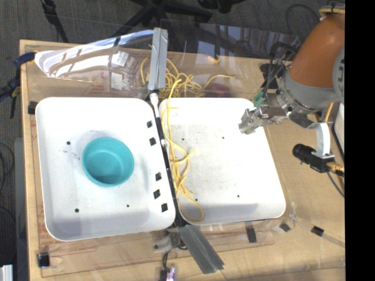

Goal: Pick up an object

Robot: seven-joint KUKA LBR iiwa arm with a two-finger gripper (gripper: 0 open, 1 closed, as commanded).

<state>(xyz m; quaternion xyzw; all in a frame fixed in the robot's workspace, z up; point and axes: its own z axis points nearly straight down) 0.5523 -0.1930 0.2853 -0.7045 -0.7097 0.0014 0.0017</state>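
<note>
A teal bowl [108, 161] sits upright in the left white bin [58, 215], a little left of that bin's middle. My gripper [249, 122] hangs over the right edge of the right white bin [258, 198], near its far corner, well away from the bowl. Nothing is visible between its fingers. The arm's orange band and grey wrist rise above it at the right.
Yellow cords [176, 157] trail along the divider between the bins and pile up behind them. A clear plastic sheet [88, 63] lies at the back left. A black cylindrical part [310, 157] sticks out to the right of the right bin.
</note>
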